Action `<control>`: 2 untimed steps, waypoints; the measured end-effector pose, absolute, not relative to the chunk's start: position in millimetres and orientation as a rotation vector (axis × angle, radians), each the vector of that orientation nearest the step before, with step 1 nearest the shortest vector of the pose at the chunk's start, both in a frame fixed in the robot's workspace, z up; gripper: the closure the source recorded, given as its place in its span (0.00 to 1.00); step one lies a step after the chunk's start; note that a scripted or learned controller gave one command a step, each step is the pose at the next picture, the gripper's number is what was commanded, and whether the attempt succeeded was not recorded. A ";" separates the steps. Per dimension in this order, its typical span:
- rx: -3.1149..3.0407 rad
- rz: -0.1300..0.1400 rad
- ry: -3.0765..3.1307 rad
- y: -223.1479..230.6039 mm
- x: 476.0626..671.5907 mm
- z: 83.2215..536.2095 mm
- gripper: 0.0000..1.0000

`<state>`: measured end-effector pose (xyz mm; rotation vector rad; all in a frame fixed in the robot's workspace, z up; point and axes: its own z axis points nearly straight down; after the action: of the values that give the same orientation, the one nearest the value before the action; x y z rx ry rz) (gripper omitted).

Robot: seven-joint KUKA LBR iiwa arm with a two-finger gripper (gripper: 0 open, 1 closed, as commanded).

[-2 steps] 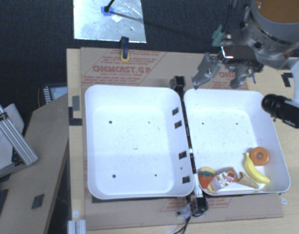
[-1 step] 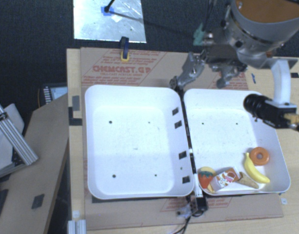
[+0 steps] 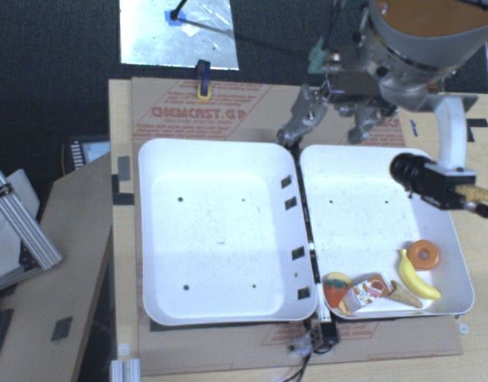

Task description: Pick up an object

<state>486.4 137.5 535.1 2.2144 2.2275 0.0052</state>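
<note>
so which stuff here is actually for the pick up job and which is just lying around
For the job:
- gripper, up above the bins' far edge, apart from the objects
- banana
- orange ring
- red and white packet
- orange and red piece
- right bin, which holds them all

Lying about:
- left bin
- cardboard sheet
- metal plate
- yellow clip
</note>
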 end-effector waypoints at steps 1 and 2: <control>2.213 0.004 2.230 168.3 486.1 535.0 0.00; 2.213 0.005 2.230 198.5 486.1 534.9 0.00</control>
<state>486.1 198.5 534.9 2.2133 2.2298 0.0046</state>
